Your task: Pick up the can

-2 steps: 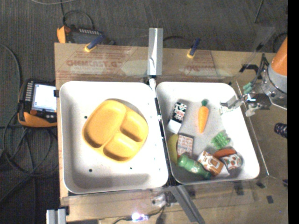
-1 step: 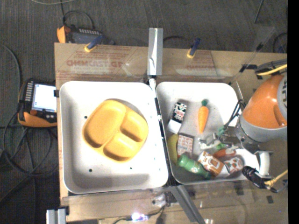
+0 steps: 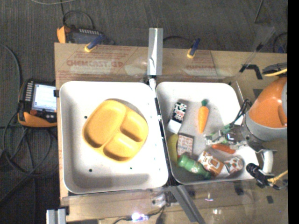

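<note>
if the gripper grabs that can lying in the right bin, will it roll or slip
The can lies on its side, so a nudge would likely roll it. It is wedged between the green bottle and another small packet, which may stop it rolling but crowd a grasp. Its curved printed surface looks smooth, so possibly slippery.

The arm reaches in from the right edge, its orange band uppermost and the grey wrist section below it. It is bent downward and to the left, toward the right-hand side of the scene. The gripper sits at the end of the wrist, low down, pointing leftward.
</note>
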Robot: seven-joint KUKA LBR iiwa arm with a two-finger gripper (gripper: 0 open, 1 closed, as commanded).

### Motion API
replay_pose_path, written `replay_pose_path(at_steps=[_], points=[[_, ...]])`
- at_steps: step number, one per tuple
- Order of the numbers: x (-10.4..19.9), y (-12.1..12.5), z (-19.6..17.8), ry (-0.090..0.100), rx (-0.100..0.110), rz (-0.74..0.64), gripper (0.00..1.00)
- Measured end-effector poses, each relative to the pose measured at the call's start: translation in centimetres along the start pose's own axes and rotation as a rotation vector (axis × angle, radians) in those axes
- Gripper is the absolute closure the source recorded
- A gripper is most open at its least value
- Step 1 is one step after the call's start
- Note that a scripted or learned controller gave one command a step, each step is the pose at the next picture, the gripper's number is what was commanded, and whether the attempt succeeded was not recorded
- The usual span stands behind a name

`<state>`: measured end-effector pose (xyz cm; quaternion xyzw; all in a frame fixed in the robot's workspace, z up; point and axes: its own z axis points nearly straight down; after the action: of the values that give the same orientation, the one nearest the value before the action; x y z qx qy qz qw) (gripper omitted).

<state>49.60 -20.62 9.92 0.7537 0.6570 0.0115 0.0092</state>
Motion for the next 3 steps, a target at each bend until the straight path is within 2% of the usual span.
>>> replay_pose_path(at_steps=[1, 2, 3], points=[[-0.2, 0.3, -1.0, -0.009, -0.010, 0.001, 1.00], [3.8, 1.3, -12.0, -0.012, 0.030, 0.255, 1.00], [8.4, 1.8, -13.7, -0.010, 0.031, 0.229, 1.00]])
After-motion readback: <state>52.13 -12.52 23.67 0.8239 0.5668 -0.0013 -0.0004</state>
